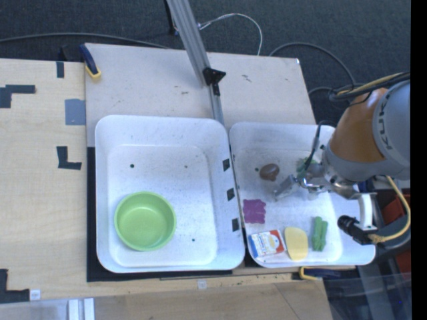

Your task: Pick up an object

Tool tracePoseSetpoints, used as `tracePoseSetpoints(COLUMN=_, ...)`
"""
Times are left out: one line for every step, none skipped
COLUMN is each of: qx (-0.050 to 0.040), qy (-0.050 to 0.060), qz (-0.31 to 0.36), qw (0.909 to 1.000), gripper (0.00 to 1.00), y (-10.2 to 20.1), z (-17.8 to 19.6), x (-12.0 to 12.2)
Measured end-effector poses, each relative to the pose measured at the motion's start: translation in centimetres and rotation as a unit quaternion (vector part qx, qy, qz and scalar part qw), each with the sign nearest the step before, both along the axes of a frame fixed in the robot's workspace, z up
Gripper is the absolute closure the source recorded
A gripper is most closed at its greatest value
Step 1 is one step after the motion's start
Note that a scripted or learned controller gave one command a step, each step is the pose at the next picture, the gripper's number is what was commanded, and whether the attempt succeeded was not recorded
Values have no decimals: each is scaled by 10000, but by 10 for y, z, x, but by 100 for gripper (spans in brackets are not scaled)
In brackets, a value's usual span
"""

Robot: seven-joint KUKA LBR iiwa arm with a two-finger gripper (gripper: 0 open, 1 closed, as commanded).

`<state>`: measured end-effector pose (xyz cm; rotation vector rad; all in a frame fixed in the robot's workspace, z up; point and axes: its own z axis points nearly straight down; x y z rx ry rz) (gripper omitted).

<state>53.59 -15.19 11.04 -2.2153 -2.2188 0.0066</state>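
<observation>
In the right bin (pixel 287 135) lie a small brown lump (pixel 269 172), a purple piece (pixel 253 211), a red and white packet (pixel 265 243), a yellow block (pixel 296 243) and a green stick (pixel 319 233). My gripper (pixel 285 189) hangs low over the bin's middle, just right of and below the brown lump and up and right of the purple piece. No object shows in its grasp. The arm's orange band (pixel 357 135) rises to the right of it.
The left bin (pixel 160 135) holds a green bowl (pixel 145 220) at its front left. A slanted metal pole (pixel 193 35) comes down to the bins' back edge. Cables run behind the right bin and beside the arm.
</observation>
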Motion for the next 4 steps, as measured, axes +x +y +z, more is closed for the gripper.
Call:
tracePoseSetpoints(qx=-5, qy=-16, qz=2, qw=10000, gripper=100, y=0, z=13, x=1)
tracePoseSetpoints(qx=-10, qy=-48, qz=-3, qw=10000, gripper=100, y=3, z=57, x=-5)
tracePoseSetpoints(qx=-13, qy=-57, qz=0, qw=10000, gripper=100, y=6, z=114, x=-13)
tracePoseSetpoints(qx=-9, qy=-42, qz=-2, qw=10000, gripper=100, y=6, z=133, x=-12)
